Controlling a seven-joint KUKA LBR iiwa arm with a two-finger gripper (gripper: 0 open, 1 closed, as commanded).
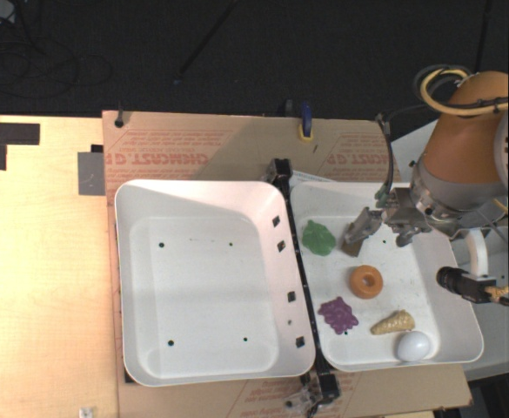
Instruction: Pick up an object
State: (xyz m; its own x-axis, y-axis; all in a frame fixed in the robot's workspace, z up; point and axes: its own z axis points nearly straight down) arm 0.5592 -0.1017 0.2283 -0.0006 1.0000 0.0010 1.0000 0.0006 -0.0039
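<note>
Two shallow white bins sit side by side on a cardboard sheet (237,151) over the bench. The left bin (132,259) has only small dark marks on its floor. The right bin (463,338) carries five small things: a green lump (318,238) near the divider, an orange ring (366,281) in the middle, a purple lump (338,313) below the green one, a tan cone (394,322) and a white ball (413,346) just beside it near the front rim. The cone lies flat with its long axis running left to right, its narrow tip pointing right and slightly away. The arm (467,138) leans in from the right, and the gripper (356,236) hangs over the right bin between the green lump and the ring, close to both; how wide it stands I cannot tell. Nothing shows in its grasp. A blue clamp (306,120) grips the cardboard's far edge
</note>
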